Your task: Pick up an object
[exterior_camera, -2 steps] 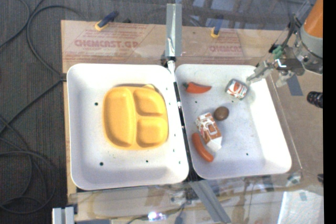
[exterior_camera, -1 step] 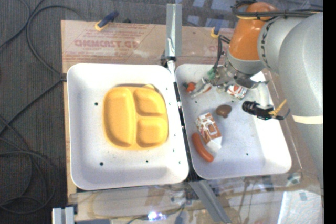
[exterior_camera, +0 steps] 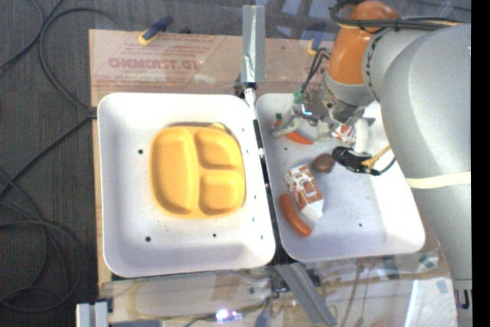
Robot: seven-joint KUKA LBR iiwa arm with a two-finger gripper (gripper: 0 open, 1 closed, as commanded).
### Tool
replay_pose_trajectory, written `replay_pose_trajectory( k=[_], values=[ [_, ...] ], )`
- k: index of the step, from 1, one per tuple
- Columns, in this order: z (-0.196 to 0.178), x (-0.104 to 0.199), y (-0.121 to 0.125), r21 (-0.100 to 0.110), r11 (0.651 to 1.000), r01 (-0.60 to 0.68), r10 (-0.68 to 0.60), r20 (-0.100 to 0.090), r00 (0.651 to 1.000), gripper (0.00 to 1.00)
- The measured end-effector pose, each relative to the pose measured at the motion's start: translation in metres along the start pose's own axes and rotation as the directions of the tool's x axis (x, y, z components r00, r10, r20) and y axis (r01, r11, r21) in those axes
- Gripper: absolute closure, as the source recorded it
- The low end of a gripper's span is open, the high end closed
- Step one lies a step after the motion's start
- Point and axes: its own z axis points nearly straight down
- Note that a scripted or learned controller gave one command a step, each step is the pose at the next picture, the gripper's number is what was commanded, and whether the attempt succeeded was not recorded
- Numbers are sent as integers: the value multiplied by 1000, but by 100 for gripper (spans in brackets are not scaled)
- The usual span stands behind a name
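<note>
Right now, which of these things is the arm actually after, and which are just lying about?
Part of the job:
pincer
right bin
hot dog
small carton
brown lump
orange carrot-like piece

Just lying about:
yellow divided tray
left bin
floor cables

Close under the hand (exterior_camera: pixel 306 119) lies a small orange carrot (exterior_camera: pixel 300 138), flat on the floor of the right bin (exterior_camera: pixel 383 230). A brown round piece (exterior_camera: pixel 323 163) lies a little further below. The white and red carton (exterior_camera: pixel 305 190) and the red sausage (exterior_camera: pixel 295 215) lie side by side, farthest from the hand.
</note>
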Motion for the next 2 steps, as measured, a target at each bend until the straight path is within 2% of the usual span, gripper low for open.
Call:
replay_pose_trajectory(
  k=[1,2],
  values=[
    [-11,-1,0,-1,1000,-1,1,5,1000,100],
    [-97,49,-2,-31,990,-140,140,0,990,100]
  ],
)
